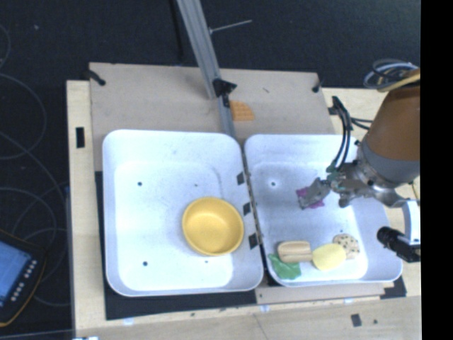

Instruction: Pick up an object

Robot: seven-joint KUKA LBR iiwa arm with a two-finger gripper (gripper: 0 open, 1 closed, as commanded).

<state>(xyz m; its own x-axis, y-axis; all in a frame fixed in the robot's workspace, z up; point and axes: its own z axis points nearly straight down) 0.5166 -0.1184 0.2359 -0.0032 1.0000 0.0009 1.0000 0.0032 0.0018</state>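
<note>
My gripper (310, 195) hangs over the middle of the right bin (283, 154), reaching in from the right. A small purple object (313, 190) shows between its grey fingers, and the gripper is shut on it. Along the right bin's front edge lie a tan oblong piece (294, 250), a yellow rounded object (328, 257), a speckled round cookie-like item (346, 243) and a green scrap (284, 267). A yellow bowl (212, 225) sits in the left bin (141, 161), near its front right.
The arm's grey wrist and orange band (396, 129) cover the right bin's right side. A metal pole (202, 41) slants up from behind the ridge where the bins meet. A small orange tag (241, 111) lies on the board behind the bins.
</note>
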